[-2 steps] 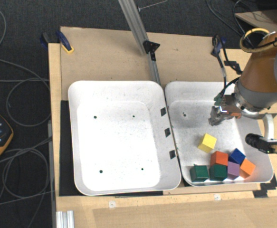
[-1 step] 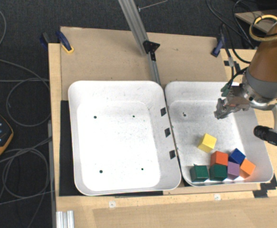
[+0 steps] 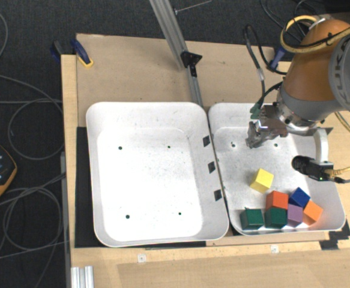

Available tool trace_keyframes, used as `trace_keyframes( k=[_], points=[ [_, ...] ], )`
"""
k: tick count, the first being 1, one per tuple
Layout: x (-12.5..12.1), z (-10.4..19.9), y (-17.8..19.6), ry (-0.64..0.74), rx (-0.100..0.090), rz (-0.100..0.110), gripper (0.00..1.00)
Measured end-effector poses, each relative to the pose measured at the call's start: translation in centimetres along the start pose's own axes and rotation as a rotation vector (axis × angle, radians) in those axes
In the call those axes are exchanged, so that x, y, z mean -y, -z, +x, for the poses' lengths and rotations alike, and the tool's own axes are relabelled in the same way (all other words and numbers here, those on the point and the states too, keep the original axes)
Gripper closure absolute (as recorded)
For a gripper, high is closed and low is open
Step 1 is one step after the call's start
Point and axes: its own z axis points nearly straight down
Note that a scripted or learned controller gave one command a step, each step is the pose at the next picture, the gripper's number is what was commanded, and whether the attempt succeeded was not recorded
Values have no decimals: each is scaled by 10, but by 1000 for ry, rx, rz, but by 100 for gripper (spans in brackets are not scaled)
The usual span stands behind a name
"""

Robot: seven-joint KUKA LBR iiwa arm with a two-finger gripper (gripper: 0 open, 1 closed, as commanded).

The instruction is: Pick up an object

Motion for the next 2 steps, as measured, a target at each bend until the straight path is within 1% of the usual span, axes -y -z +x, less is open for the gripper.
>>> trace_keyframes(
  k=[2],
  points=[
    [-7, 107, 2, 0, 0, 0, 100]
  ],
)
